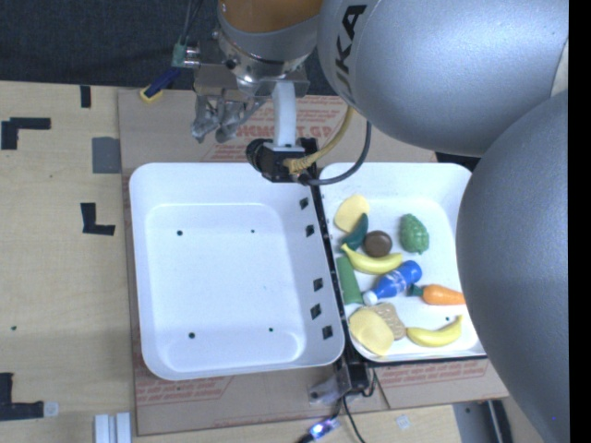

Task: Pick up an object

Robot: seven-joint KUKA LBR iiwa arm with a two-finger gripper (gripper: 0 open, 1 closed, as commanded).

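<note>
My gripper (216, 123) hangs high above the bench, over the back edge of the left bin (148, 247), with nothing seen in it. The objects all lie in the right bin (452, 183): a yellow lemon-like piece (351, 213), a brown ball (377, 243), a green pepper (415, 233), a banana (374, 263), a blue bottle (395, 280), an orange carrot (441, 294), a green cucumber (348, 282), a second banana (434, 334) and a pale yellow piece (371, 332). The arm's grey bulk hides the right bin's far right side.
A black divider strip (319, 266) runs between the two bins. A black cable loop (272, 162) dangles from the wrist over the bins' back edge. Both bins rest on a cardboard sheet (129, 137) on the wooden bench.
</note>
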